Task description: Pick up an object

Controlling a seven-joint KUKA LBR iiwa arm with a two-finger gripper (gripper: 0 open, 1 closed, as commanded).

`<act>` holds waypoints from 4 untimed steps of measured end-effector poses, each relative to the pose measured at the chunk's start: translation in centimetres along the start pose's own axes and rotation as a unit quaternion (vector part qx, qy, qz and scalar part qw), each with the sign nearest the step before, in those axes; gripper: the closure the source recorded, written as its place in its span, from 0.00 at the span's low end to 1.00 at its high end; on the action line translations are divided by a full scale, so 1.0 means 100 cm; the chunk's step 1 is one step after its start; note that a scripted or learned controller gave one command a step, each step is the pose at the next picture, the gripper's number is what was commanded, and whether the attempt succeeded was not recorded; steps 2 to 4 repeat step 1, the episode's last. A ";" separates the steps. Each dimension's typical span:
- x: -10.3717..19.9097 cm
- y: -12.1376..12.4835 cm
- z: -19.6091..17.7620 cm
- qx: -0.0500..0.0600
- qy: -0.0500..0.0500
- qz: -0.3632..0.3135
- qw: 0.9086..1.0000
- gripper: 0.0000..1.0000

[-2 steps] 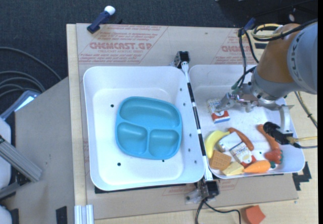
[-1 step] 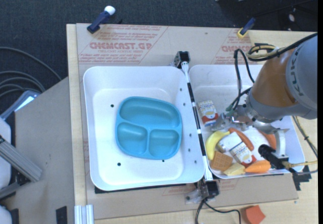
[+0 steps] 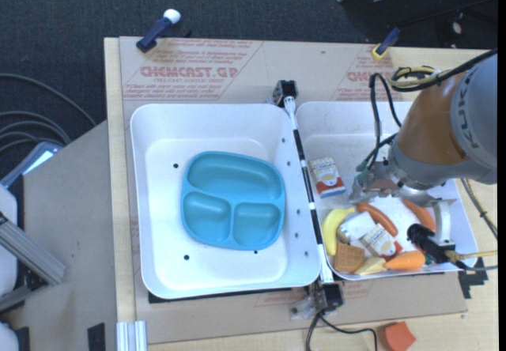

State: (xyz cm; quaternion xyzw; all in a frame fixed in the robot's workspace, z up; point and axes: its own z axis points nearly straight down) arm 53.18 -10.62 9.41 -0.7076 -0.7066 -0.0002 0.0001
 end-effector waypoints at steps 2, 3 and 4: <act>0.037 0.054 -0.091 0.000 0.000 -0.001 1.000 1.00; 0.037 0.054 -0.091 0.000 0.000 -0.001 1.000 1.00; 0.037 0.054 -0.091 0.000 0.000 -0.001 1.000 1.00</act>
